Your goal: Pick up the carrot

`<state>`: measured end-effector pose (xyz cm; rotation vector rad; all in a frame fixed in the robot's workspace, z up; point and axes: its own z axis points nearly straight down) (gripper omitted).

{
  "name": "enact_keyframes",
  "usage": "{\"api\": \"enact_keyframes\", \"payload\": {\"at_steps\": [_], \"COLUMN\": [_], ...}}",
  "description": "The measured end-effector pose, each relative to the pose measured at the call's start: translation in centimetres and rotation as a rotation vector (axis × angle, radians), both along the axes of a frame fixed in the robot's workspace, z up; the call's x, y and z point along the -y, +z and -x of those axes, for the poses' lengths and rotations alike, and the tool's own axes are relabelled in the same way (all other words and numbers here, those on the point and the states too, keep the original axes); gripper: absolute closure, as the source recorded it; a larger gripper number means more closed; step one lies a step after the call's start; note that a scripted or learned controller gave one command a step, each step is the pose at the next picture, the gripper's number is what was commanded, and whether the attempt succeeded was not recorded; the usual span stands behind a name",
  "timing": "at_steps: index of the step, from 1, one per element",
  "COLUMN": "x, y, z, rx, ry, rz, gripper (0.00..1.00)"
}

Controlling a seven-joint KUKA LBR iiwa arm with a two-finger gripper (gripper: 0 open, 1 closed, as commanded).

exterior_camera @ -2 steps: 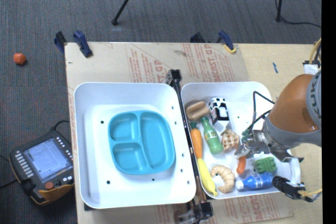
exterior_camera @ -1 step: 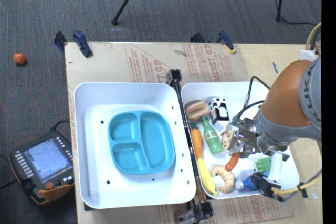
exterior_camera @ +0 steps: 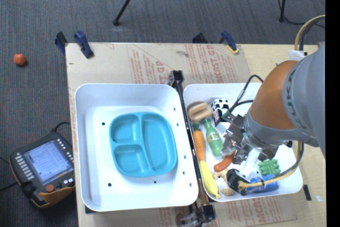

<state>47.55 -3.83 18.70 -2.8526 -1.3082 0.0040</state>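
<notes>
The carrot (exterior_camera: 198, 145), orange with a green top, lies on the left side of the right bin (exterior_camera: 241, 88), between a green bottle (exterior_camera: 213, 137) and the bin's left wall. My gripper (exterior_camera: 234, 150) hangs low over the bin's middle, to the right of the carrot and the bottle and apart from the carrot. Just below the gripper lies a red sausage (exterior_camera: 223, 163). Nothing shows in the gripper's grasp.
Around the carrot lie a tan bun (exterior_camera: 198, 110), a black-and-white toy (exterior_camera: 219, 106), a yellow banana (exterior_camera: 208, 178), a green block (exterior_camera: 268, 166) and a blue item (exterior_camera: 256, 184). The left bin (exterior_camera: 87, 135) holds a blue divided plate (exterior_camera: 143, 143).
</notes>
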Motion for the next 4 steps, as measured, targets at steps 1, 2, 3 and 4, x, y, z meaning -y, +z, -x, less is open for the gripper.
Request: {"api": "enact_keyframes", "payload": {"at_steps": [1,2,3,4], "x": [-3.0,-3.0,-5.0,-5.0], "y": [0.0,0.0,0.0,0.0], "z": [0.0,0.0,-3.6,-3.5], "rx": [0.0,-0.001,0.0,-0.001], "ry": [-0.148,-0.147,0.074,0.075], "rz": [0.001,0.001,0.001,0.001], "gripper": [1.0,0.0,0.0,0.0]}}
